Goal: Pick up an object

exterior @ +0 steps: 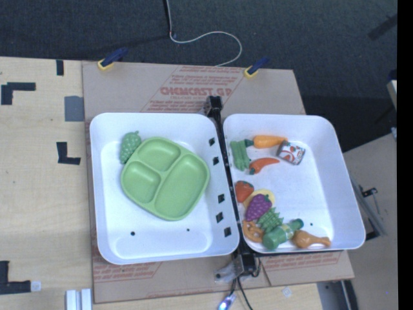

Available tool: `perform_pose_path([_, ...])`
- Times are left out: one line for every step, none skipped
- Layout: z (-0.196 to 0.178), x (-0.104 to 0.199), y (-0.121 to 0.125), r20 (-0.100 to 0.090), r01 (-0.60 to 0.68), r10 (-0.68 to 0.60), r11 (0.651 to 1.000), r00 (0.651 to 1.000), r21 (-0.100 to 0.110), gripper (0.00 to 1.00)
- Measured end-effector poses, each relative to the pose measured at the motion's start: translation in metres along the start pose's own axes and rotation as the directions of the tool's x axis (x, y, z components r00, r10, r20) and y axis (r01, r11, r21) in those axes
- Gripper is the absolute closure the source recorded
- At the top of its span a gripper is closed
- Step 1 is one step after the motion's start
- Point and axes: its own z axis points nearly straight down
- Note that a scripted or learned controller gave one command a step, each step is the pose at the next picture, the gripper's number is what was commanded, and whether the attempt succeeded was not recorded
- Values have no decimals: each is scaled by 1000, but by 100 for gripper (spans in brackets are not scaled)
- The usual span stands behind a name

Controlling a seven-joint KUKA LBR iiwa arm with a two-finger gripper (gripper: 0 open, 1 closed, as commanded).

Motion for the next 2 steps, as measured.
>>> perform_pose_path([18, 0, 0, 0, 0, 0, 1000, 1000, -1, 100])
perform_pose_path([33, 0, 0, 0, 1, -1, 1000, 1000, -1, 100])
